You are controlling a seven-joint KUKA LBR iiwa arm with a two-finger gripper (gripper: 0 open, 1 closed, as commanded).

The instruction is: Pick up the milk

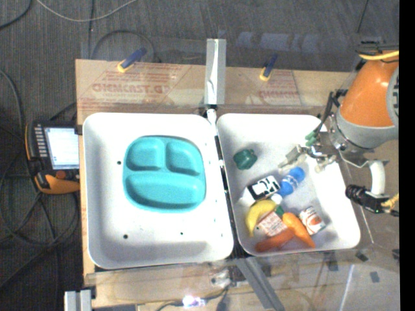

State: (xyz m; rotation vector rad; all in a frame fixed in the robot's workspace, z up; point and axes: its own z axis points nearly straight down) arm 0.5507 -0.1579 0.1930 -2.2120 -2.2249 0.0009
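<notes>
Brown cardboard (149, 86) covers the bench under two white bins set side by side, with grey carpet around it.

Nearest the camera, at the front of the right bin (275, 131), lies a cluster of items: an orange carrot (301, 229) resting against a second orange piece (272, 242), a small red-and-white can (312, 219) just beside the carrot's right, a little red-labelled pack (272, 224), and a yellow banana (257, 214) curving up on the left.

Just behind the banana sits the milk (264, 187), a small black-and-white carton lying near the middle of the right bin. A blue bottle (292, 179) is touching or nearly touching its right side. Further back and to the left, apart from the rest, is a dark green object (244, 159).

The left bin (104, 232) holds a teal divided plate (165, 173) at its centre.

Over the back right of the right bin hangs the gripper (306, 158), above and to the right of the blue bottle and clear of the milk. Its fingers appear spread apart with nothing between them. The arm (366, 102), orange-banded, comes in from the right.

Beyond the bins, a metal post (215, 70) stands at the seam between them.
</notes>
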